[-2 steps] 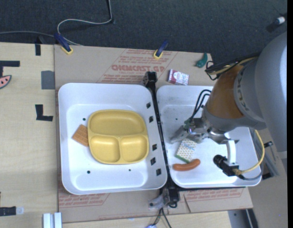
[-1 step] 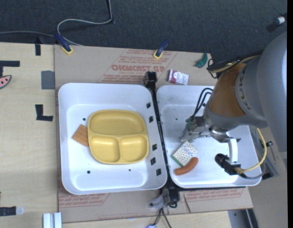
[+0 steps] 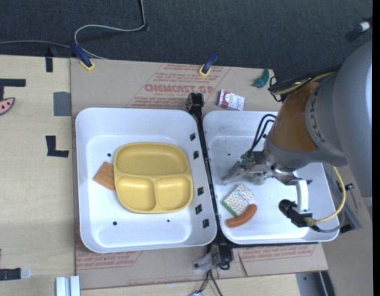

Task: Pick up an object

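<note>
The right bin [image 3: 264,125] is the landmark here; toward its near edge lies a hot dog [image 3: 242,216], reddish and slanted, with a card [image 3: 239,198] patterned in small coloured squares just above it, the two touching or nearly so; both rest on the bin floor, held by nothing; the claw [image 3: 234,174] sits just above the card, in the left half of the right bin, its metal tips reaching toward the divider; whether it is spread or closed cannot be told from this slanted look, and nothing shows between its tips; behind it the arm [image 3: 313,125], grey with an orange band, covers much of the bin's right half, with black cables looping over it and a yellow cable trailing by the bin's near right corner; left of the right bin, touching it along the divider, stands the left bin [image 3: 94,227], which holds a yellow tray [image 3: 154,176] with three compartments; a tan cracker [image 3: 105,176] peeks from under the tray's left edge; beyond the right bin's far rim, on cardboard over the counter [image 3: 29,184], lies a small red and white packet [image 3: 231,100]; two yellow and blue clamps [image 3: 82,57] grip the cardboard's far edge.
</note>
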Robot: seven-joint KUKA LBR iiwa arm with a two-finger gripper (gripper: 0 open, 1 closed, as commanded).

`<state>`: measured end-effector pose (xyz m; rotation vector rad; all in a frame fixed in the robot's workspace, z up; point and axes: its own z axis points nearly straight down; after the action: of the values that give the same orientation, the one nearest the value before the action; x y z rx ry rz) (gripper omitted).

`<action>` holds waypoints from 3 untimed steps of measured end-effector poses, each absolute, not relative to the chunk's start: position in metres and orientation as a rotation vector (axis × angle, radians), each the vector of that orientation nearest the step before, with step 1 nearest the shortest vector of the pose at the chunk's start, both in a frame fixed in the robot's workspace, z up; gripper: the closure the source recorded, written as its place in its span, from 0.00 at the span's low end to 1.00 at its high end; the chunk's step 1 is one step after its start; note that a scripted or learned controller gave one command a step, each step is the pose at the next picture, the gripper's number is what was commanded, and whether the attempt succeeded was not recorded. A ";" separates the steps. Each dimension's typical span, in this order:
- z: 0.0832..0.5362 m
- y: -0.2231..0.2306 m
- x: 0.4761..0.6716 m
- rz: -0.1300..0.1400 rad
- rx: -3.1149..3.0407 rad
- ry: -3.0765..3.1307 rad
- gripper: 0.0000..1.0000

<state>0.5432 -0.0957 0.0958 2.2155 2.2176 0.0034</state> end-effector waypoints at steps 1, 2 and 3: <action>0.087 -0.095 0.513 0.005 2.216 2.218 0.00; 0.096 -0.096 0.513 0.003 2.216 2.216 1.00; 0.096 -0.096 0.513 0.003 2.216 2.217 0.00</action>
<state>0.5127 -0.0955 0.0958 2.2162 2.2166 0.0031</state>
